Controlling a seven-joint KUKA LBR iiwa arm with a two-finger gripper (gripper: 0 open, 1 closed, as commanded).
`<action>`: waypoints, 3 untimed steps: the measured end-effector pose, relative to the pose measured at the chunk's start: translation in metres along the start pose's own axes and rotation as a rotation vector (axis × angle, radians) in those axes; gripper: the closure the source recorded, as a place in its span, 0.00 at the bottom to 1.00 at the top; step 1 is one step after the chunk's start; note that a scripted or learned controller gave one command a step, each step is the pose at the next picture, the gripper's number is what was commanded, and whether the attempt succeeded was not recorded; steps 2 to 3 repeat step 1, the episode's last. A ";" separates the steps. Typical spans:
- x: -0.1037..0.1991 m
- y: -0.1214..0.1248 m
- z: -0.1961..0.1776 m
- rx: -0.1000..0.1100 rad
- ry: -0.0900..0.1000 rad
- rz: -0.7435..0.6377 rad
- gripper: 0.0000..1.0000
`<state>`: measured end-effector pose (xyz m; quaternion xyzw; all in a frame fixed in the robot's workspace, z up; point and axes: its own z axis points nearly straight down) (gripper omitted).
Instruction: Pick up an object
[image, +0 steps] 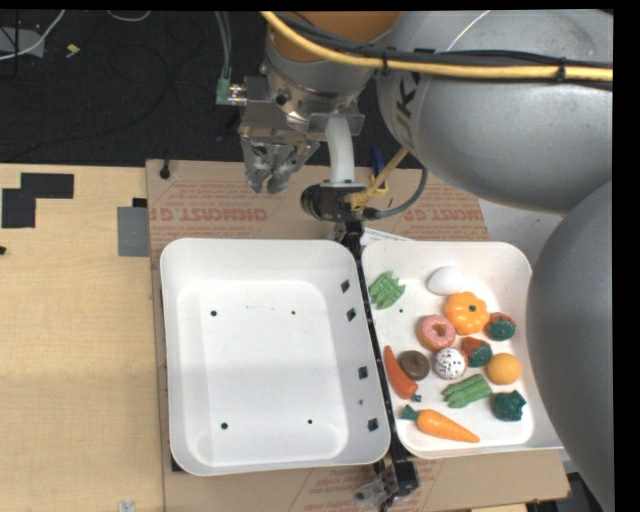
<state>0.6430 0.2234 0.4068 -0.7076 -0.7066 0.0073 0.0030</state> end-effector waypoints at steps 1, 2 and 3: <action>0.020 0.000 -0.080 -0.017 0.008 -0.004 1.00; 0.020 0.000 -0.080 -0.017 0.008 -0.004 1.00; 0.020 0.000 -0.080 -0.017 0.008 -0.004 1.00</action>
